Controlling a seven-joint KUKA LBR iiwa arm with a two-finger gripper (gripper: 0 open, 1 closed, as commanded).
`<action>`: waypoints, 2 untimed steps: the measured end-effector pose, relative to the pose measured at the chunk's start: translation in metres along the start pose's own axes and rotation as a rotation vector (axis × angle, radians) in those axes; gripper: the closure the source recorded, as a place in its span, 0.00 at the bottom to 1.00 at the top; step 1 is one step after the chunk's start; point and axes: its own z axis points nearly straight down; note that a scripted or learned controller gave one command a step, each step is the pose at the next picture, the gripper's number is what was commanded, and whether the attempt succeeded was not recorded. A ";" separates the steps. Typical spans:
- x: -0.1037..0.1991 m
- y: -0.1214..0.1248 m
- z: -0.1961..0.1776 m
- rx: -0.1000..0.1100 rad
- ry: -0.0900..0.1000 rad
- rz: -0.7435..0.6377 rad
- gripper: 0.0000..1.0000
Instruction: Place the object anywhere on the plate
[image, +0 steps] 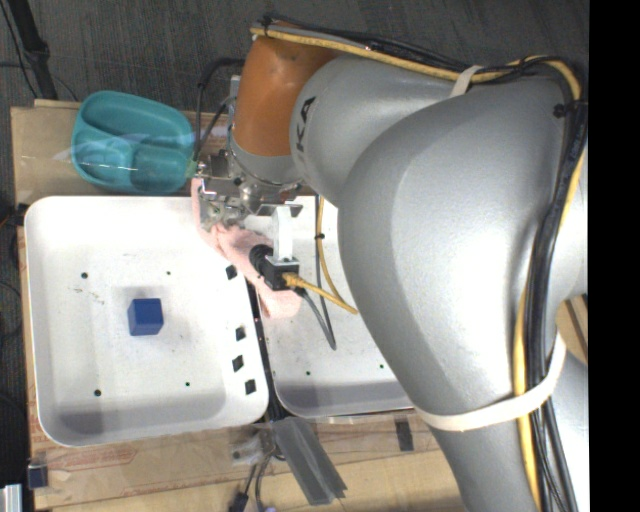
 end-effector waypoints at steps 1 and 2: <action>-0.078 0.017 -0.027 -0.004 0.000 -0.031 1.00; -0.022 -0.025 0.000 -0.001 0.000 -0.141 1.00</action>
